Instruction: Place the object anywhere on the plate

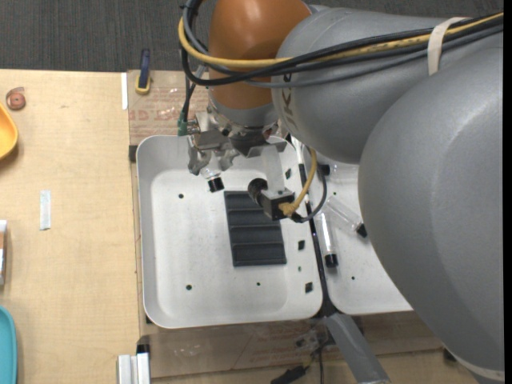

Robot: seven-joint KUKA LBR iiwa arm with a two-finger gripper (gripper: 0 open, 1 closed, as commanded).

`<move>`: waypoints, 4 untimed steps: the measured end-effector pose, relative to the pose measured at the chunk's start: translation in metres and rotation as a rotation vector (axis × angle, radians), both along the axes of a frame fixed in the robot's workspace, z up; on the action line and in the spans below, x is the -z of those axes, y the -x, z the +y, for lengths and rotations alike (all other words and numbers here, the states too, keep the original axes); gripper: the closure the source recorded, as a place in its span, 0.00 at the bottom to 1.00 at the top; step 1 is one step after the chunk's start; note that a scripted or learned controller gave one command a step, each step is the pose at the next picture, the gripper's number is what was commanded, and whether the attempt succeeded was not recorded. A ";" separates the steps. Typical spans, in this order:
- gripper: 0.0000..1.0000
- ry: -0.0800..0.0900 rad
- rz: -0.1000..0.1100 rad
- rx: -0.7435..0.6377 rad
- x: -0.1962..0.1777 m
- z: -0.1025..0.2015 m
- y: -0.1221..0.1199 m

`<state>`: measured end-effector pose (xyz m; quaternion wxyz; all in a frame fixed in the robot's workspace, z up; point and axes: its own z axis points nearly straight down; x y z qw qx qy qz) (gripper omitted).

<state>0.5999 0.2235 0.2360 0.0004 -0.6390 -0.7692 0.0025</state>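
Note:
A dark ribbed rectangular plate (254,229) lies flat in the middle of the left white bin (164,238). My gripper (210,165) hangs over the bin's far left part, just beyond the plate's far corner. A small black-and-white piece (214,184) sits right under the gripper tip; I cannot tell whether it is held or resting on the bin floor. The grey arm with its orange band (252,30) covers most of the right bin.
In the visible strip of the right bin (352,282) lie a pale pen-like stick with a black end (326,245) and a clear rod (346,216). On the wooden bench to the left are a white strip (45,210), a yellow thing (5,134) and a teal thing (5,346).

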 end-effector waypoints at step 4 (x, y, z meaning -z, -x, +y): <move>1.00 -0.002 0.000 -0.447 0.006 -0.010 0.032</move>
